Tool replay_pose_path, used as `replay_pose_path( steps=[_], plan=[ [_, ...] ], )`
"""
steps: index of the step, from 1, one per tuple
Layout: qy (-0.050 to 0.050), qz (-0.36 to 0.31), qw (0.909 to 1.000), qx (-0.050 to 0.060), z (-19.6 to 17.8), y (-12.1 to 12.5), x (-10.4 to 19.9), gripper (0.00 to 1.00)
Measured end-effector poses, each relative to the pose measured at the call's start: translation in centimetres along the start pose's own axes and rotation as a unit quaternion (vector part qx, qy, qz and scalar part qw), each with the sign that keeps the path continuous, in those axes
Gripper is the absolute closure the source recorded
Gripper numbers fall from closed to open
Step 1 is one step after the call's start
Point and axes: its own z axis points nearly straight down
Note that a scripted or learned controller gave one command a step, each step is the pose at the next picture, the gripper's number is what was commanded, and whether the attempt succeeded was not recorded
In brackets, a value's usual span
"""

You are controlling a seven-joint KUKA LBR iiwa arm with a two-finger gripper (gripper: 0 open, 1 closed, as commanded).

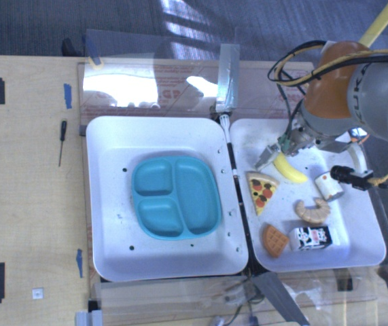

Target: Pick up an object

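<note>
My gripper (277, 152) hangs low over the back of the right bin (363, 250), reaching in from the right under the orange wrist band. A yellow banana (291, 171) lies just below and right of it, its upper end at the gripper's tip. I cannot see whether the banana is touched or gripped. Nearby in the same bin lie a pizza slice (261, 190), a tan croissant-shaped piece (314, 211), a brown waffle piece (274, 240), a black-and-white carton (312, 237) and a small white cylinder (328, 186).
The left bin (105, 155) holds a blue divided plate (177, 197). A ridge between the bins runs down the middle (238, 202). Cables loop above the wrist (295, 63). A clear panel stands behind the bins.
</note>
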Motion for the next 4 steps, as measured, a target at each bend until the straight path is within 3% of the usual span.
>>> replay_pose_path(
  steps=[1,2,3,4],
  plan=[
    [-0.002,0.0,1.0,-0.004,-1.3,0.2,-0.2,1.0],
    [-0.002,-0.091,0.9958,-0.003,-10.3,3.6,2.2,1.0],
    [0.0,-0.011,0.9999,0.0,-9.8,3.5,2.5,1.0],
    [0.002,0.077,0.997,0.002,-10.7,5.0,8.7,1.0]
  ],
)
